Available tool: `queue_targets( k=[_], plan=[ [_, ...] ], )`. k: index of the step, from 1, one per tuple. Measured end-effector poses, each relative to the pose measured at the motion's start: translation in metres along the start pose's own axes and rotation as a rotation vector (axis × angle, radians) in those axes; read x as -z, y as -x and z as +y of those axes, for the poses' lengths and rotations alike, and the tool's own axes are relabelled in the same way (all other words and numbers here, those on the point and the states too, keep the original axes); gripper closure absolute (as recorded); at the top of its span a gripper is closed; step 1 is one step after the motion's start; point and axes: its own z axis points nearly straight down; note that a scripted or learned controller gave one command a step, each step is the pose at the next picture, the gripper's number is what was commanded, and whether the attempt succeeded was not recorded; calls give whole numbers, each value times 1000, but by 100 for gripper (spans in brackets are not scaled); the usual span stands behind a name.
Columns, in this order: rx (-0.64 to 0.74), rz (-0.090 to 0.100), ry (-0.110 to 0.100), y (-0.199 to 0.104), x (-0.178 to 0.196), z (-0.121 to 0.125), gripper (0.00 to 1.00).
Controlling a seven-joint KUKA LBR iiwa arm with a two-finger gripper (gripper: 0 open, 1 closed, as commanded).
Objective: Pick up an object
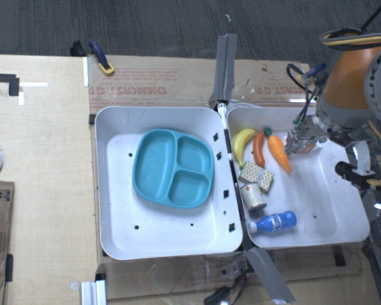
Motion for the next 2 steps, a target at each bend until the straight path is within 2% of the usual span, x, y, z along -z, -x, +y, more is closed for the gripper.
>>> queue_targets(
  k=[1,2],
  plan=[
    [0,0,0,0,0,0,0],
    [-4,-1,3,-45,-47,1,0]
  ],
)
